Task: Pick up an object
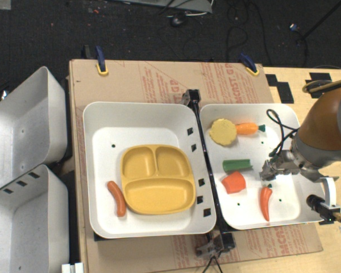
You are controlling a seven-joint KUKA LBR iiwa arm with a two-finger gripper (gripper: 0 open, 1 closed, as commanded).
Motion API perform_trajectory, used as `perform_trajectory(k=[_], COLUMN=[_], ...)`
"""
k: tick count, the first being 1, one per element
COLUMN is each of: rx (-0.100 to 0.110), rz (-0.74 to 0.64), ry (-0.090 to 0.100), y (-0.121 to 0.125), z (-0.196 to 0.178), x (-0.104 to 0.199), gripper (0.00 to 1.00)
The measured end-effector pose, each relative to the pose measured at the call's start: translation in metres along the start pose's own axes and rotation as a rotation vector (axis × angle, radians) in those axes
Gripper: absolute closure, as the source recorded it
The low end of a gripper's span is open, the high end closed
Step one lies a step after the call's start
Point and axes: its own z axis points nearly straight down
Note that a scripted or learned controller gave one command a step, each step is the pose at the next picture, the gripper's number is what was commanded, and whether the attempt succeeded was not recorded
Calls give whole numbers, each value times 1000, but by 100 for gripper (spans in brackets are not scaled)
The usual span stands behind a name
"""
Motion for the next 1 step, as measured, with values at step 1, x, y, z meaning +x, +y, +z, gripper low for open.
perform_trajectory(k=[1], rx=[-4], rz=[-3], ry=[-2], y=[1], z=[-43], x=[-4], gripper=[100])
